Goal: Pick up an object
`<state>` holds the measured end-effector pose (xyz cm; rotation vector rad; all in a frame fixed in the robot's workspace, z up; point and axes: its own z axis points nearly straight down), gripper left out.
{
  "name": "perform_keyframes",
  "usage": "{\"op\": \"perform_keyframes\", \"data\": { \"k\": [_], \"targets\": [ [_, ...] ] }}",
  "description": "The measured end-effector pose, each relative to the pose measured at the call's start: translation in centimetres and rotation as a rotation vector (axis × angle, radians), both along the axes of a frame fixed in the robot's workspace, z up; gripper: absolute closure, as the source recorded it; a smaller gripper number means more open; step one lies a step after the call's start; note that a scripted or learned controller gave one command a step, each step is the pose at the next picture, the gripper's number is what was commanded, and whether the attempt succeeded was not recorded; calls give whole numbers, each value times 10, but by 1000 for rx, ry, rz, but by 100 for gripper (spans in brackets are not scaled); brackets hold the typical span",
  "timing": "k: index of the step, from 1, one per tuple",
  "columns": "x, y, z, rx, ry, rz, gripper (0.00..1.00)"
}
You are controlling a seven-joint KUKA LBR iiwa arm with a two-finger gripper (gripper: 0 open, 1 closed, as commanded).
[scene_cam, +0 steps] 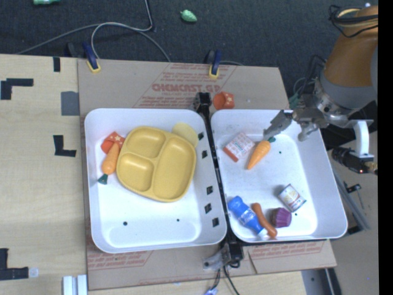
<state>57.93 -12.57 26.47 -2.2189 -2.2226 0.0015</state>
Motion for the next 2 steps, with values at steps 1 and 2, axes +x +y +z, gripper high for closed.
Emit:
{"op": "perform_keyframes", "data": {
  "k": [1, 2],
  "targets": [
    [37, 11, -118, 0, 4, 0, 0],
    [66, 3, -160, -6, -22, 2, 0]
  ]
}}
